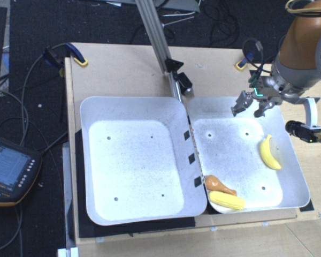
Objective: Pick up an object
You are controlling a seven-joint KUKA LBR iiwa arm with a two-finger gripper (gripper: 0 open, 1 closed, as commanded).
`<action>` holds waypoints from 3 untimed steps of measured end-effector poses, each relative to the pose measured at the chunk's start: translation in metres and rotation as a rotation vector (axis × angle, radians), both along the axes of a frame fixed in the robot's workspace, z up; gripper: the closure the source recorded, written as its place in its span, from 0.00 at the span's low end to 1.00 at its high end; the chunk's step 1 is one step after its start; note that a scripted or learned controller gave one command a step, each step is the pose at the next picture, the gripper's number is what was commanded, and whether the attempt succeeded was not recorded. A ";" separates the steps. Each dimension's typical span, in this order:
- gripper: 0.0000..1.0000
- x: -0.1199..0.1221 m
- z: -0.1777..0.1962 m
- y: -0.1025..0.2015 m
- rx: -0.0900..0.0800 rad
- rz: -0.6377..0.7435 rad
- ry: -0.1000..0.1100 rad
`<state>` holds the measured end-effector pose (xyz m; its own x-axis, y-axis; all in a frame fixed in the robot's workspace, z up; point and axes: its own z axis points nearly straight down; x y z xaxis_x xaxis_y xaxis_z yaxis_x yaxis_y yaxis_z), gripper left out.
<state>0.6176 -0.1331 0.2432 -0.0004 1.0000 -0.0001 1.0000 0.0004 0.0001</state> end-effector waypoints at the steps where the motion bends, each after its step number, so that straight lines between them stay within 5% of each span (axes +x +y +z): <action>1: 0.00 0.000 0.000 0.000 0.000 0.000 0.000; 3: 0.00 0.005 -0.097 0.002 0.000 -0.001 0.004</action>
<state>0.6222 -0.1313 0.1462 0.0003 1.0000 0.0004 1.0000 -0.0003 -0.0037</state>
